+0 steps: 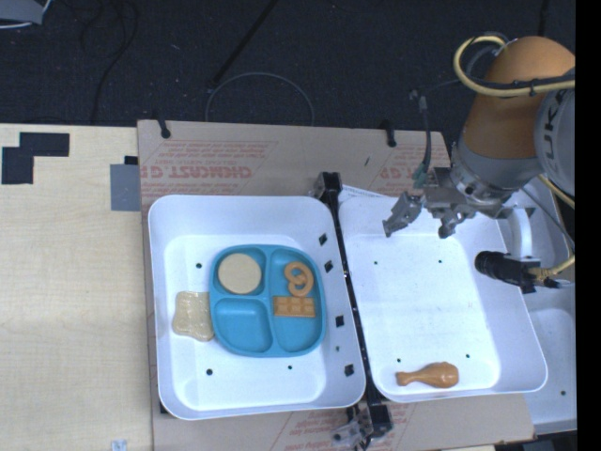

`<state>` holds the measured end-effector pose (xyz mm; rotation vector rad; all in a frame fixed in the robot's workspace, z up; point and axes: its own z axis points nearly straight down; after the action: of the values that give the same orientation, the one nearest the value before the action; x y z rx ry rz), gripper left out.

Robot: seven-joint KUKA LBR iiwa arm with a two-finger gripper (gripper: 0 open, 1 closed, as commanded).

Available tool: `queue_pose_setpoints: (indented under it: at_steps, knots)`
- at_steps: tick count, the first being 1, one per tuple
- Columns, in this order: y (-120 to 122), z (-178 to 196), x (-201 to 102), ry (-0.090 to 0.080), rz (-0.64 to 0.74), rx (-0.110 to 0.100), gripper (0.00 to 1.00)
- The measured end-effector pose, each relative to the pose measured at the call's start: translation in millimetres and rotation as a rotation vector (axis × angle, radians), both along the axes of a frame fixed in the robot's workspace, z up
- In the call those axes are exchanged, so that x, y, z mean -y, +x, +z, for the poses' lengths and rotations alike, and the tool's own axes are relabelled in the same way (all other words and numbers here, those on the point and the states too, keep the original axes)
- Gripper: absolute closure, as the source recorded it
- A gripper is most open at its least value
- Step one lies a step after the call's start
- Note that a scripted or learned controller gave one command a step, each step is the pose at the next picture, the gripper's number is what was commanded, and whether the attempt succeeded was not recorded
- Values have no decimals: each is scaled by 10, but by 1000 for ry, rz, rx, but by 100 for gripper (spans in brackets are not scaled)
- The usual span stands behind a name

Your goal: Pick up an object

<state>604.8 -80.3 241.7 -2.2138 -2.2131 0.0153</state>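
- While I'm hanging over the back edge of the right bin (pixel 526 346), my gripper (pixel 427 222) is carrying nothing — jaws are standing spread wide w/ bare air between them.
- Task is looking barely started: nothing is lifted, nothing is touched, so approach, descent, close and lift are all remaining, as far as I'm judging.
- Likeliest target, I'm guessing: the toy drumstick (pixel 429 376), lying flat near the front wall of the same bin, well apart from me and diagonally forward.
- Other candidates are sitting in the left bin (pixel 178 224): a blue divided tray (pixel 252 329) holding a round cracker (pixel 238 272), a pretzel (pixel 299 277) and a small waffle piece (pixel 294 307); a pale bread slice (pixel 192 315) is lying just beside the tray's left rim, touching or nearly so.
- Surface: both bins are sitting on a cardboard sheet (pixel 282 163) atop a light wood bench (pixel 66 289); a black divider is running between them.
- Room: dark carpet (pixel 235 45) w/ loose cables is lying behind the bench.
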Motion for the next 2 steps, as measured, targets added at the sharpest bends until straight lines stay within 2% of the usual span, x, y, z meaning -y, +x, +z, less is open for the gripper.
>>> queue_pose_setpoints:
  at_steps: [1, 2]
  knots:
    - [23, 75, 1, -1, 2, 14, 0]
    - [105, -500, 17, 0, 1, 6, 0]
